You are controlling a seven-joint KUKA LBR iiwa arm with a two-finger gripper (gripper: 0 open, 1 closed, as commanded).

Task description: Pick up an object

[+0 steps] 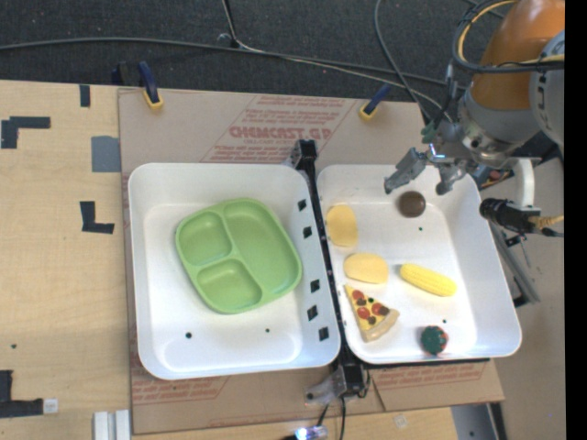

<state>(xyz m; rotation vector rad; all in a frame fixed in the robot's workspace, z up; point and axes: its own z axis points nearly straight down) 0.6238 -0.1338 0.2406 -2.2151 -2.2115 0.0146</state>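
Gripper: the gripper (424,177) hangs with fingers spread, nothing between them, above the right bin's (486,282) far edge.
Nearest object: brown ball (411,204).

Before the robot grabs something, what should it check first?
1. Fingers spread apart: ok, the gripper is open.
2. Nothing between the fingers already: ok.
3. A thing close by to grab: ok, the brown ball sits just below the gripper.
4. Ball free of neighbours: ok, the yellow oval piece and corn lie apart from it.
5. Gripper lined up right over the ball: cannot tell from this slanted view.
6. Room from the bin wall: cannot tell.
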